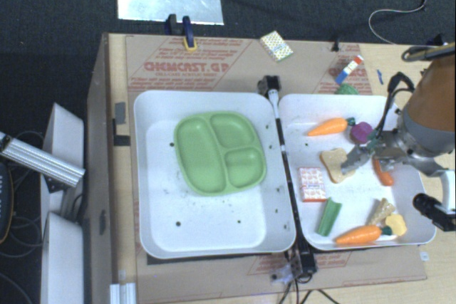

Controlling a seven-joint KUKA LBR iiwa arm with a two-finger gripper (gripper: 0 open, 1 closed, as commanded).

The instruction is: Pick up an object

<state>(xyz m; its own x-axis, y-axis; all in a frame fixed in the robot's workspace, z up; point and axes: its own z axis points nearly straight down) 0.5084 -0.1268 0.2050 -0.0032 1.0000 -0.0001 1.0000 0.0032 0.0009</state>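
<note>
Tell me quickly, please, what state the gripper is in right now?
Gripper: low in the right bin, at the bread slice; open or shut cannot be told from this view, and no object is seen held.

Robotics lab test cell. Evidence: industrial arm (434, 107) over table (214, 57); two white bins (153, 153) side by side; toy food props, e.g. carrot (328, 127); loose cables (399, 11); dark carpet floor (50, 3); clamps (187, 32) on table edge.
</note>
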